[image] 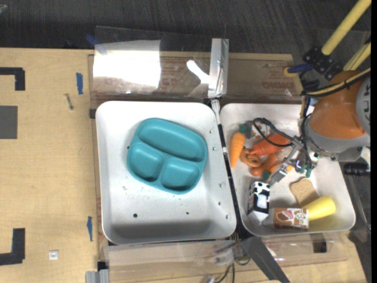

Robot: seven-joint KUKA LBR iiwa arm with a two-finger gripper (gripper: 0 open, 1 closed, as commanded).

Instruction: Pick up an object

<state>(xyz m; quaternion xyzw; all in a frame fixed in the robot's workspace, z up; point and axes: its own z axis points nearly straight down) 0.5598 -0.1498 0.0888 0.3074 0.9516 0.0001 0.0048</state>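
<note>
Camera view: the gripper [281,168] hangs low in the right bin [347,214] over an orange toy [259,156] beside a carrot [236,148] (whether it grips anything cannot be told); a teal divided plate [167,154] lies in the left bin [112,175]

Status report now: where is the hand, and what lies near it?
Hand low in right bin, over orange toys. Grip state unclear, nothing seen held. Carrot, bread slice, yellow piece and carton close around. Teal tray in left bin.

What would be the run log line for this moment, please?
gripper: low in right bin, among orange toys | grasp: unclear | left bin: teal tray
</note>
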